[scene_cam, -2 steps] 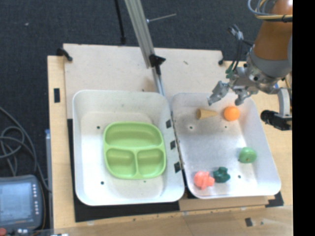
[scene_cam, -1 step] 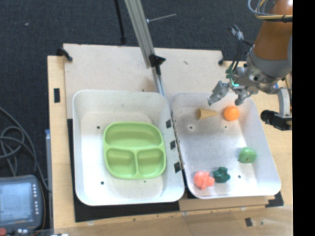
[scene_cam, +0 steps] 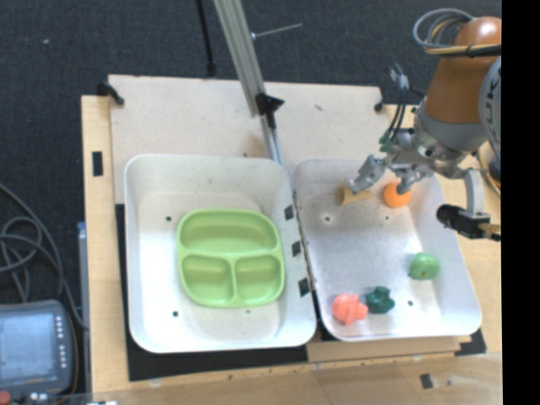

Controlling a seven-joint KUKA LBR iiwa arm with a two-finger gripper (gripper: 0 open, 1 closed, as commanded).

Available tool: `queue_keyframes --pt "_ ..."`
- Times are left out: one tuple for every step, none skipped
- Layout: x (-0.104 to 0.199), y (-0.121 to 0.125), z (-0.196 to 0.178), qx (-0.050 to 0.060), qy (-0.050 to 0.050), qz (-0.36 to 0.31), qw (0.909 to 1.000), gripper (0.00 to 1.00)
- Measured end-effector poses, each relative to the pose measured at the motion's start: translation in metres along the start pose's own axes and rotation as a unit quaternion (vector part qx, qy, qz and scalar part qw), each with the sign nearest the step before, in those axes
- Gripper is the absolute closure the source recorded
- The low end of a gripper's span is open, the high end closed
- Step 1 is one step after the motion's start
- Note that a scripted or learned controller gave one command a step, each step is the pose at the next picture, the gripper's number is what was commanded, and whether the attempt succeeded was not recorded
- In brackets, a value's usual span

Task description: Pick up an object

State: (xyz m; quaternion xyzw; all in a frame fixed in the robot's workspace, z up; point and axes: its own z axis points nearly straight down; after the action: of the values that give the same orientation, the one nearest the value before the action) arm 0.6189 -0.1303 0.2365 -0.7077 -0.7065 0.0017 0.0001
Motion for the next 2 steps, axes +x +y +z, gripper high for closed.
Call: queue_keyframes --pt "0.003 -0.010 0.056 0.001 0.001 0.000 1.0000 0.00" --pt "-0.004 -0.006 0.116 0.001 0.000 0.000 1.0000 0.00"
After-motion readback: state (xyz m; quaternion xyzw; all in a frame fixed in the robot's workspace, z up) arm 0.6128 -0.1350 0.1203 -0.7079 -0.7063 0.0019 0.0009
